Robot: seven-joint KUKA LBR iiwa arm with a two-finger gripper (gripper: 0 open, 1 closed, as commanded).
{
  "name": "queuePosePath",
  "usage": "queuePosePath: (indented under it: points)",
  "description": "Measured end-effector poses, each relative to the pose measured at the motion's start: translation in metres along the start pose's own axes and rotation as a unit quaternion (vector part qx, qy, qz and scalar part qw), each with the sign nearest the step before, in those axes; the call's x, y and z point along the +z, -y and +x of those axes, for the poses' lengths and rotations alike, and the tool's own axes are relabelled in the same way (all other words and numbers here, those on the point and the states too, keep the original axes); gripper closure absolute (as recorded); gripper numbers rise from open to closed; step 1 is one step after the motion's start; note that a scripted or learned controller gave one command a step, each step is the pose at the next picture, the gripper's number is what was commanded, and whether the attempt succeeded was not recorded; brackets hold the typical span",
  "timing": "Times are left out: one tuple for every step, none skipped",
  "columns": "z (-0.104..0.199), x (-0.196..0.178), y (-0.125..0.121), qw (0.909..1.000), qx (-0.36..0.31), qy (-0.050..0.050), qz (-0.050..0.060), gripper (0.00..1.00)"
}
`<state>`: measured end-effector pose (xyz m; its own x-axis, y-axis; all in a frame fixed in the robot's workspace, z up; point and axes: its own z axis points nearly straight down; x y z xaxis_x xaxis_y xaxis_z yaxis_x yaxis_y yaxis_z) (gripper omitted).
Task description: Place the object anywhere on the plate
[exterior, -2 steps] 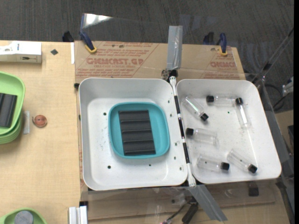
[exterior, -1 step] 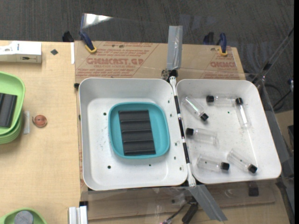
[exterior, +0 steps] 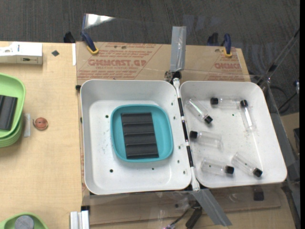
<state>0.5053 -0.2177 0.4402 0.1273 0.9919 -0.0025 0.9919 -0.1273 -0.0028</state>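
We see two white bins side by side on the desk (exterior: 43, 175), their inner rims touching along the middle. The left bin (exterior: 93, 147) holds a teal plate (exterior: 117, 128) with rounded corners, lying flat near the bin's centre. A black ribbed insert (exterior: 139, 135) lies on the plate and covers most of its floor.

The objects to be moved are six clear vials with black caps, and all of them lie on their sides in the right bin (exterior: 228, 128), apart from the plate.
- The first vial (exterior: 198, 109) lies at a slant near the dividing rim.
- The second vial (exterior: 229, 100) lies along the far side.
- The third vial (exterior: 247, 118) points toward the far side, and its cap is near the second vial's open end.
- The fourth vial (exterior: 208, 140) rests around the bin's middle.
- The fifth vial (exterior: 214, 166) and the sixth vial (exterior: 246, 164) lie near the front edge.

None of the vials touches the plate. We cannot tell how the jaws stand.

A cardboard sheet (exterior: 124, 61) lies behind the bins, held by two clamps (exterior: 89, 44). At the desk's left edge we see a green tray (exterior: 14, 87), a small orange disc (exterior: 41, 123) just beside it, and a white box (exterior: 21, 54) further back.
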Motion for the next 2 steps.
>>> queuePosePath:
  points:
    - [0.0000,0.0000,0.0000,1.0000,0.000,0.000,0.000,0.00]
    - [0.0000,0.0000,0.0000,1.0000,0.000,0.000,0.000,0.00]
